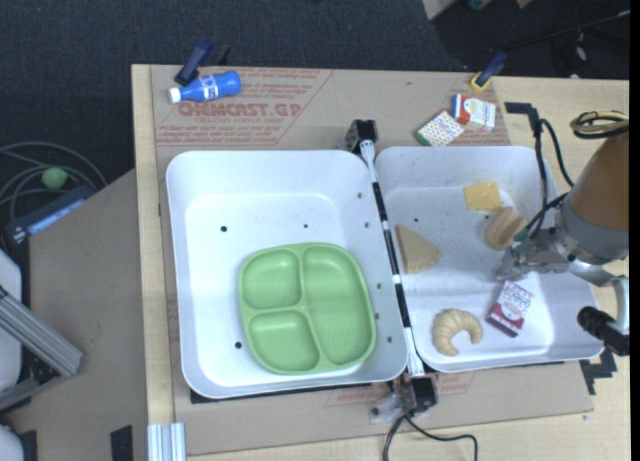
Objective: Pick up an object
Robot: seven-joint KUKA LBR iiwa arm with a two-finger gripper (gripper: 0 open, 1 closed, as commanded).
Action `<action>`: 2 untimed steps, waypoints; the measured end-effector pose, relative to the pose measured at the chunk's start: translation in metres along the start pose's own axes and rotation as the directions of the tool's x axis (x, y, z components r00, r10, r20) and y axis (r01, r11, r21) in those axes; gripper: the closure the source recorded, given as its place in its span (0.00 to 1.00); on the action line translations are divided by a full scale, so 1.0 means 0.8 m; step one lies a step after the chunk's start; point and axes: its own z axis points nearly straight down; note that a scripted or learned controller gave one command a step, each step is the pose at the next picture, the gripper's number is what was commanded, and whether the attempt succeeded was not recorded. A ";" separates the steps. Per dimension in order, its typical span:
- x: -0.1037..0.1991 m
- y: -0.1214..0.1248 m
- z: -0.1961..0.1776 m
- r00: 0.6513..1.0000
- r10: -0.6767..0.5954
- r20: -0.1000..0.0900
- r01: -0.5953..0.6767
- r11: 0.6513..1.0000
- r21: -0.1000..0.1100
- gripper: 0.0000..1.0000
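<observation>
A: Why is the gripper [515,264] sitting so low in the right bin [440,164]?

B: It is hanging just above the red packet [511,307], near the bread roll [502,228], probably lining up a grab.

A: Is it gripping anything?

B: I cannot tell; that part is blurring. The croissant [455,329] and cheese wedge [415,248] are lying apart.

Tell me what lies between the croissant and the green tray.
In the camera view, bare bin floor and the two bins' adjoining rims separate the croissant from the green tray.
</observation>
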 end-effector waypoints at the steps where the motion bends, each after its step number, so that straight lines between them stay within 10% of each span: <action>1: 0.014 0.079 -0.101 1.000 -0.003 0.001 0.003 1.000 -0.002 1.00; 2: -0.035 0.076 -0.013 1.000 -0.001 0.000 0.001 1.000 0.001 1.00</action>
